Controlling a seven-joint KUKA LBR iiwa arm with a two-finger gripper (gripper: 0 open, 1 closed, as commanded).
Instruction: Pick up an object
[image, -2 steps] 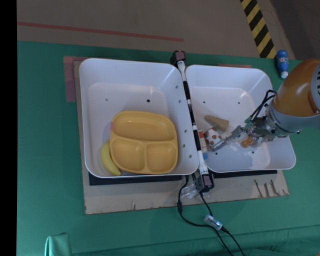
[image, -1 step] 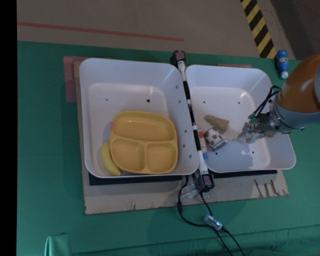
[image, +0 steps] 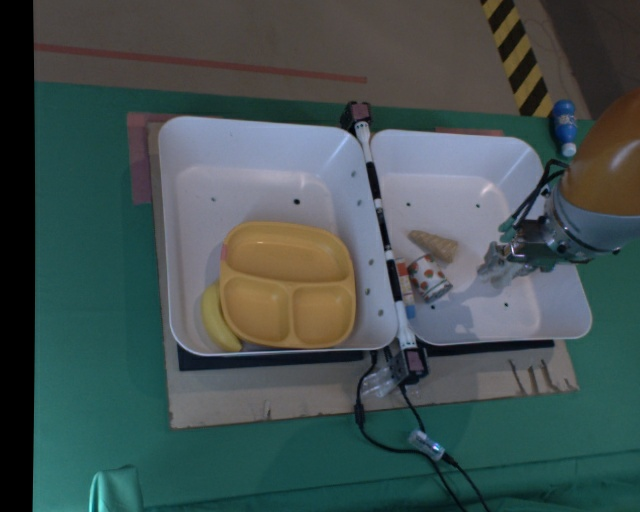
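The right white bin (image: 520, 320) holds a tan ice-cream cone (image: 433, 244) and, just below it, a small cup with red dots (image: 429, 277) lying on its side near the divider. My gripper (image: 494, 266) hangs over the right part of this bin, to the right of the cup and apart from it. Nothing shows between its fingers. The left bin (image: 200, 160) holds a yellow divided tray (image: 288, 285) with a banana (image: 217, 318) lying against its left edge.
A black-and-white bar (image: 383, 230) runs between the bins, with cables (image: 400, 430) trailing from its near end over the green mat. A small blue-and-white figure (image: 564, 124) stands beyond the right bin's far corner. The bins rest on cardboard.
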